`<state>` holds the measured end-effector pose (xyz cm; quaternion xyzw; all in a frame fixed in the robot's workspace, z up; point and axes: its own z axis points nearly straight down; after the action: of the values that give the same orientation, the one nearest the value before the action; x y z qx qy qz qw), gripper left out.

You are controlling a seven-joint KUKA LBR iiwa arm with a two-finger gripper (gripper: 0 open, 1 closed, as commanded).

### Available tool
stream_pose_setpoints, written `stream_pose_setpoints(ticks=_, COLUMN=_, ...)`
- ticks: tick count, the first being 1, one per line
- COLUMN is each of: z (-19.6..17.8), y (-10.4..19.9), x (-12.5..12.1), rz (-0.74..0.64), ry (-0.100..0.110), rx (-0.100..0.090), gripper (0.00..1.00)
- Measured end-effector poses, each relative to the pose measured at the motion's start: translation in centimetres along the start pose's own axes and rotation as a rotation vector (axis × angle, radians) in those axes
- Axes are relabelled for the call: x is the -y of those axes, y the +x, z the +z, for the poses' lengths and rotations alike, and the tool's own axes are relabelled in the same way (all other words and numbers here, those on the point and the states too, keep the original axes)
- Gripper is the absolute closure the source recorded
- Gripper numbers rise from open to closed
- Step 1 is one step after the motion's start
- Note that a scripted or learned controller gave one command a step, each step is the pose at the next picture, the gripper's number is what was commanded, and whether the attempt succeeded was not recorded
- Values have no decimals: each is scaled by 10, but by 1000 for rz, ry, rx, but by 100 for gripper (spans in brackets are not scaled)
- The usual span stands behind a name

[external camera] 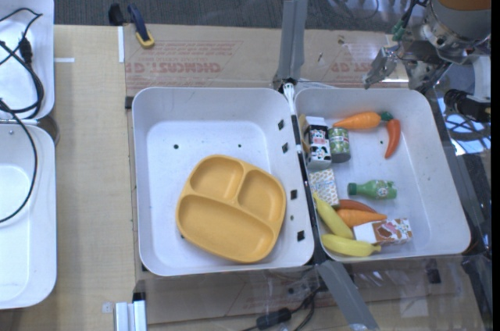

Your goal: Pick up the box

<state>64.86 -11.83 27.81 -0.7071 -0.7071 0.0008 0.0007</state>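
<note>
The left bin (148, 165) holds 1 yellow tray (231, 207) with 3 compartments, all bare, lying toward the bin's front.

The right bin (437, 165) is crowded. Along its left wall, from back to front: a small milk carton (316, 142) with a green can (339, 144) touching its right side, a patterned packet (323, 185), then 2 bananas (337, 228). At the back lie 2 carrots (361, 120), 1 flat and 1 pointing forward. A green bottle (373, 189) lies on its side mid-bin, with an orange vegetable (355, 212) below it.

The box (387, 232) sits at the front of the right bin, touching a banana and the orange vegetable. It looks like light, stiff card, likely to dent if squeezed hard; its 2 long sides look the best hold, though neighbours crowd its left end.

The gripper (384, 65) hovers over the bin's back rim, well apart from the box, fingers spread and holding nothing.
</note>
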Motion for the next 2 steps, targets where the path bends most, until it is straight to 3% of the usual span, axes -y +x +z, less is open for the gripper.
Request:
stream_pose_setpoints(ticks=1, z=154, y=-8, x=44, rz=237, ry=-7, rx=3, gripper=0)
stream_pose_setpoints(ticks=2, z=161, y=-43, x=66, rz=237, ry=0, rx=0, gripper=0)
